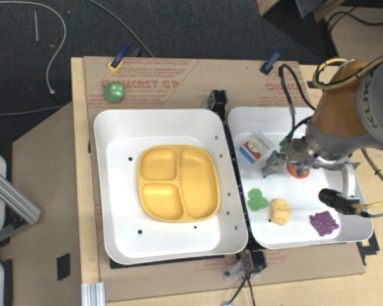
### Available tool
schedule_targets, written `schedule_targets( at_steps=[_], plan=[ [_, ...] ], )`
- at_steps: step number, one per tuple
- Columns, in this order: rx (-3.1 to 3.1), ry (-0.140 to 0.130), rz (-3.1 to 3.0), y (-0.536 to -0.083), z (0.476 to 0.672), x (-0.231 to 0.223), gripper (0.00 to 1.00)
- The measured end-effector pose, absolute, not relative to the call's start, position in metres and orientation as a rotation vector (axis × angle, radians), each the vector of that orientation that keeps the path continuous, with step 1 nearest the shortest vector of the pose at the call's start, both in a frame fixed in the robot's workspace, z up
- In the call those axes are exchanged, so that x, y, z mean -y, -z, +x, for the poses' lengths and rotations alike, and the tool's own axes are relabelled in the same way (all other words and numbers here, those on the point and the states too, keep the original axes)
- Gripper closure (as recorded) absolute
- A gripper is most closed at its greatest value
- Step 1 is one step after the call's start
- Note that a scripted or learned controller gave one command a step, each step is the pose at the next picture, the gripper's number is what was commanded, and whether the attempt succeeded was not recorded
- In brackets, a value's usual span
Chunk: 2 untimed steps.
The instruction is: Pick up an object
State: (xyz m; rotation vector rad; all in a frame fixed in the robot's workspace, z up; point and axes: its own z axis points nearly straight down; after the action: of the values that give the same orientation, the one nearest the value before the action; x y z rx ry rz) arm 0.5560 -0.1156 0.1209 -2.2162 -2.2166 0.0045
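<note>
My gripper (290, 162) is low in the right bin (354, 234), near its middle, with the grey and orange arm (345, 110) coming in from the right. A small red object (300, 171) lies right under the gripper, partly hidden by it. A white, blue and red packet (255, 148) lies just to the gripper's left. Along the bin's front lie a green toy (257, 200), a yellow corn cob (280, 211) and a purple bunch of grapes (323, 222).
The left bin (115, 190) holds a yellow divided plate (179, 182). A green ball (115, 92) rests on the cardboard behind that bin. A black part (336, 200) with a cable sticks out at the right bin's right side. Blue clamps (120, 57) hold the board's back edge.
</note>
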Motion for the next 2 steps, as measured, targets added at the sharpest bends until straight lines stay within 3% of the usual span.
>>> schedule_targets(
  at_steps=[1, 2],
  plan=[
    [2.219, 0.002, -2.222, -0.135, 0.558, 0.116, 1.0],
    [2.226, 0.005, -2.223, -0.181, 0.567, 0.114, 1.0]
  ],
)
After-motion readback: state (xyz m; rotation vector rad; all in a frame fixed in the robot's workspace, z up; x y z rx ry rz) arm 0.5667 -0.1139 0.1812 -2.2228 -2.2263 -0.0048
